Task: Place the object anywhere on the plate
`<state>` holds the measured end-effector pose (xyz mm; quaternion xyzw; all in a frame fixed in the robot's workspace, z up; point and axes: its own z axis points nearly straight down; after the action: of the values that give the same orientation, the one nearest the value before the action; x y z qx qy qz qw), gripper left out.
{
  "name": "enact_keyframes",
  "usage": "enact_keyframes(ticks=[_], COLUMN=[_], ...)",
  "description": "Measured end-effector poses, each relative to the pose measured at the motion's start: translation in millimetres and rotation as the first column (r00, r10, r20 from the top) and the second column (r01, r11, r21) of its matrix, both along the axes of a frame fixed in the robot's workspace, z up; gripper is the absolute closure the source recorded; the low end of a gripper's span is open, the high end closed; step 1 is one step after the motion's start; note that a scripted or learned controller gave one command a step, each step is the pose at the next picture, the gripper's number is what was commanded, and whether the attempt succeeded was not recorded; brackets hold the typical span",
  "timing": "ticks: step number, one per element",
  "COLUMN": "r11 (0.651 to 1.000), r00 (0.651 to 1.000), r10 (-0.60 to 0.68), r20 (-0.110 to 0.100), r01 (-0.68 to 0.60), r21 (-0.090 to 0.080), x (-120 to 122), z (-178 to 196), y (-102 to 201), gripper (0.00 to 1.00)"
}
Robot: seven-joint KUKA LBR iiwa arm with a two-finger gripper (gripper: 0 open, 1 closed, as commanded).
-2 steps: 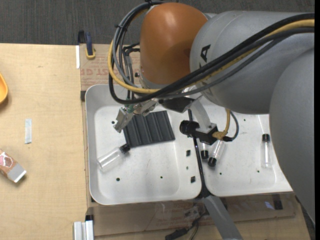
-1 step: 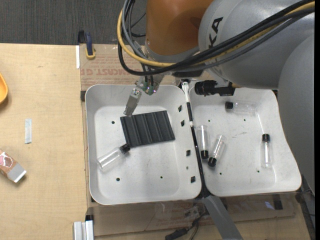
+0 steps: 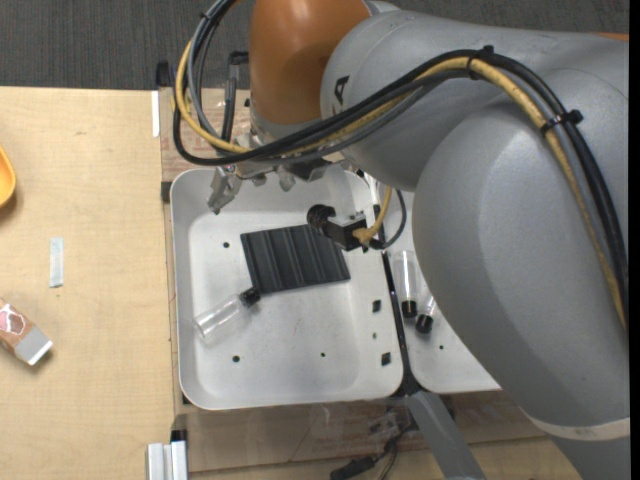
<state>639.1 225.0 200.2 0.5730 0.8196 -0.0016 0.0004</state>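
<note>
A dark ribbed rectangular plate (image 3: 295, 259) lies flat in the middle of the left white bin (image 3: 290, 373). A clear plastic tube-like object (image 3: 221, 315) rests on the bin floor just off the plate's lower left corner, its dark end near that corner. The gripper (image 3: 262, 176) hangs at the bin's far edge, above and behind the plate, under the orange band of the arm. A black fitting with a yellow cable (image 3: 335, 224) sits by the plate's upper right corner. Nothing shows in the gripper's grasp.
The grey arm (image 3: 500, 218) covers most of the right bin (image 3: 450, 363), where two clear tubes with black caps (image 3: 415, 298) lie near the divider. On the wooden table to the left are a small white strip (image 3: 56, 263), a wrapped packet (image 3: 22, 334) and an orange edge (image 3: 5, 180).
</note>
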Motion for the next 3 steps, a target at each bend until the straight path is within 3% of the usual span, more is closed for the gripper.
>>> enact_keyframes(ticks=[1, 2, 3], r11=[0.947, 0.490, 0.051], r00=[0.947, 0.490, 0.051], r10=[-0.320, -0.872, -0.999], r20=[0.000, -0.009, 0.001], r01=[0.320, 0.872, 0.999], r21=[0.000, -0.007, 0.002], x=[19.5, 15.9, -24.5], z=[-109.4, -109.0, -108.0], y=[-16.4, -7.3, 1.9], gripper=[0.00, 0.00, 0.00])
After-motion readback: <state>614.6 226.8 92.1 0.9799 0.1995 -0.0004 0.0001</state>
